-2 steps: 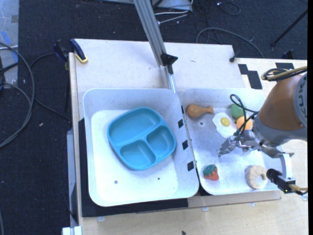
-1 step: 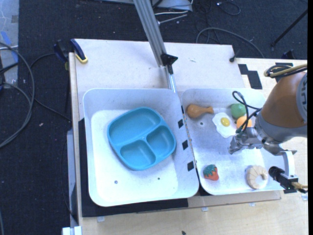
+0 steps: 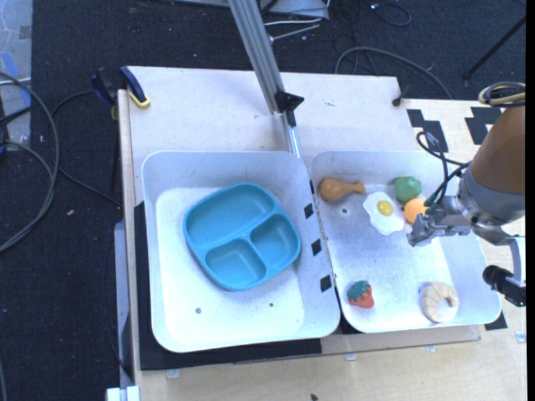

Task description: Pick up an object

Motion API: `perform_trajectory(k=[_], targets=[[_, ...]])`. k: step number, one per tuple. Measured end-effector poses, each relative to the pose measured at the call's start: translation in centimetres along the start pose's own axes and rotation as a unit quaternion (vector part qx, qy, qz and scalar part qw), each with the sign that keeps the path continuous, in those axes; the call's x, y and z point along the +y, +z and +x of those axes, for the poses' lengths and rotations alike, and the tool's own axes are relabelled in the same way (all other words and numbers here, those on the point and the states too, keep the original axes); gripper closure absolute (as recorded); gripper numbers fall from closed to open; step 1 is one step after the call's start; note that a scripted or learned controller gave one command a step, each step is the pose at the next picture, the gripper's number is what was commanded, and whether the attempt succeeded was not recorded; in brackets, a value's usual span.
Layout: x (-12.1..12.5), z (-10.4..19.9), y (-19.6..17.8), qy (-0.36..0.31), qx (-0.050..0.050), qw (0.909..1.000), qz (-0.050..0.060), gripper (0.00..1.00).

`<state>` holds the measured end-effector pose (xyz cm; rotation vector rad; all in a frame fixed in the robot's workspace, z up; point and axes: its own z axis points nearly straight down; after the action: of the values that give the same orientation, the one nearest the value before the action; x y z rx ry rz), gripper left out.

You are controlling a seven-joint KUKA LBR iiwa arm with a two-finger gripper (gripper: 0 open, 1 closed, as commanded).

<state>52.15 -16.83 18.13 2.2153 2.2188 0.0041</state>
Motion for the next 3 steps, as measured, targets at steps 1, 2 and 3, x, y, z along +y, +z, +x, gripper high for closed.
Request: perform_trajectory(k=[1,2,3], targets=[[0.3,0.5,-4.4,-0.001,0.000,1.0000,0.001,1.00],[0.5,0.5,-8.1,-0.001,0.000,1.0000,0.001,1.00],[1.0,5.9,-6.6,-0.003,0.002,1.0000,0.004,1.00]])
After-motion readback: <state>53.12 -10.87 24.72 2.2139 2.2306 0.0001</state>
